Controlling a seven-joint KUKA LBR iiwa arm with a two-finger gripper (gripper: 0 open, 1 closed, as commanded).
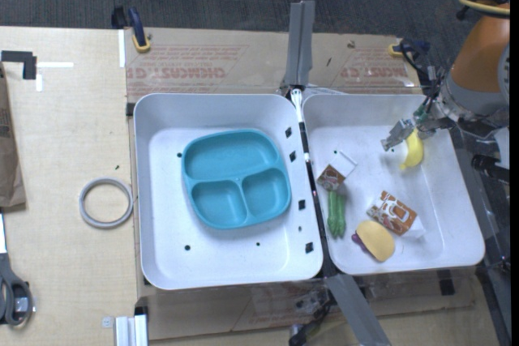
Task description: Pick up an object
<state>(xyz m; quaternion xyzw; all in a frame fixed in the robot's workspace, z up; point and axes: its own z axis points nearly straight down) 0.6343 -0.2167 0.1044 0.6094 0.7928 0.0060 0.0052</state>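
My gripper (403, 134) hangs over the far right part of the right bin (454, 255), at the end of the grey arm with the orange band. A small yellow banana (413, 153) sits right against the gripper's lower side; whether it is gripped or lying on the bin floor I cannot tell. Elsewhere in this bin lie a small brown and white carton (332, 175), a green pod (336, 213), an orange and white packet (394, 214) and a round yellow piece (376, 241).
The left bin (154, 255) holds a blue divided plate (237, 178). On the bench to the left lie a grey tape ring (106, 202), scissors (12, 300) and a brown bag (10, 150). A grey divider post (300, 44) stands between the bins at the back.
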